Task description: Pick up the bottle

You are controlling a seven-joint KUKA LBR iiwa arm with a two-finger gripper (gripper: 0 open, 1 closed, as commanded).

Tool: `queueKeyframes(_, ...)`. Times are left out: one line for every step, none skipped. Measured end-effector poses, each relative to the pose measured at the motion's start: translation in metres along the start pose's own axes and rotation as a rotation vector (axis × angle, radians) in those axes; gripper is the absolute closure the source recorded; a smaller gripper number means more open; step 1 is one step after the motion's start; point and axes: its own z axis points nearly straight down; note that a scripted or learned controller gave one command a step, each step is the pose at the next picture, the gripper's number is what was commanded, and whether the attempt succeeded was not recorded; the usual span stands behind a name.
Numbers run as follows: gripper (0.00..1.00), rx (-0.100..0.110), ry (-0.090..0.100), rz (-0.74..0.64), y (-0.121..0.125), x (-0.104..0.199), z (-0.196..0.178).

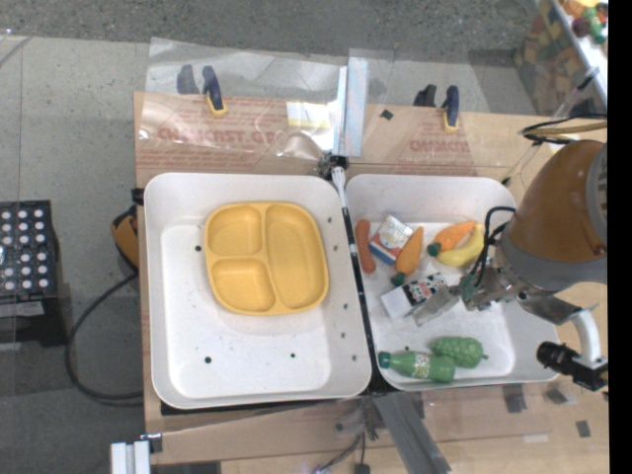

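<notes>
Broadly, the table (247, 131) carries two shallow white bins side by side. The left bin (178, 363) holds a yellow divided plate (267, 257) with three compartments, lying flat in its upper middle. The right bin (499, 191) holds a scatter of small things.

My arm (558, 220) comes in from the right edge, its orange band bulking over the right bin's far side. My tool (446, 302) reaches down-left from the wrist into the middle of that bin, low among the clutter; I cannot tell how far it is open, nor whether anything sits in it.

The green bottle (419, 365) lies on its side along the bin's near edge, cap end towards the left bin, well clear of my tool. Just beside it to the right lies a bumpy green toy vegetable (457, 349). Further back lie a carrot (409, 250), a banana (462, 253) with an orange piece (454, 234) touching it, a red sausage-shaped piece (364, 245), and a small white packet (394, 231).
</notes>
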Motion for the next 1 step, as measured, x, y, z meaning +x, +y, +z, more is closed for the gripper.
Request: queueKeyframes(0.0,-0.003,0.0,-0.217,-0.0076,-0.0312,0.0748)
